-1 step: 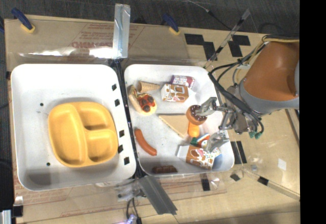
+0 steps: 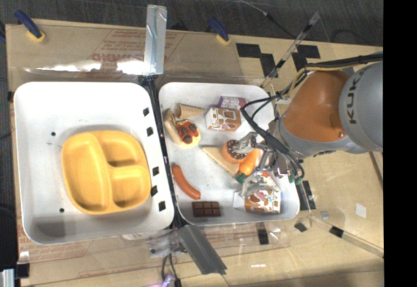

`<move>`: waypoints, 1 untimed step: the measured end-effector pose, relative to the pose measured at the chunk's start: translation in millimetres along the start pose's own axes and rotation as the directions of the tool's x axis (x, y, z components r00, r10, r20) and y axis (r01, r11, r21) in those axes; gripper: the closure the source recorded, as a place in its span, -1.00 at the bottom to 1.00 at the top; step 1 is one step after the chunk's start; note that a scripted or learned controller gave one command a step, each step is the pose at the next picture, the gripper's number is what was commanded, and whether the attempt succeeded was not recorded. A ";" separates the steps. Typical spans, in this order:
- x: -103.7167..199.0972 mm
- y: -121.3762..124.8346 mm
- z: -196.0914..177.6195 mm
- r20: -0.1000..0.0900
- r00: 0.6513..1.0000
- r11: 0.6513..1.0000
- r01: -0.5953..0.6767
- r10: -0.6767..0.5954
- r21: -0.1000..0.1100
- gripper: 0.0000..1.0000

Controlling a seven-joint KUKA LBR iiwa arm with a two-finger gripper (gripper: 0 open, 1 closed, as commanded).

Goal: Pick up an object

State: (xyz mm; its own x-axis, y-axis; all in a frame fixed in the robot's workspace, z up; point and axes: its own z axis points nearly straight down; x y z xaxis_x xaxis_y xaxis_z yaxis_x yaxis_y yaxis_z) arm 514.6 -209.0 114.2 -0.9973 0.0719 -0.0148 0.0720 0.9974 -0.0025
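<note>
camera view: the gripper point(image 2: 259, 160) was seen low in the right bin point(image 2: 195, 93), just beside the carrot point(image 2: 247, 163); whether anything was clasped could not be told. a sausage point(image 2: 186, 182) lay left of the carrot, a chocolate bar point(image 2: 207, 209) below-left.

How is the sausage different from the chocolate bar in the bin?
The sausage is orange-red and round like a tube; the chocolate bar is dark brown, flat and split into squares. The sausage lies slanted beside the bin's left wall, while the chocolate bar lies straight along the near wall. Both are small play foods lying flat in the right bin, apart from the gripper.
</note>
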 end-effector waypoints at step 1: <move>-19.8 4.4 12.8 0.007 0.997 0.997 -0.074 0.074 0.003 -1.00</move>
State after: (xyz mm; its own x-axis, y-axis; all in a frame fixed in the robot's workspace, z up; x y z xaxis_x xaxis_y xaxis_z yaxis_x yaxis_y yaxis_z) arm 534.9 -206.1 101.7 -0.9891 0.1455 -0.0220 0.1456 0.9893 -0.0047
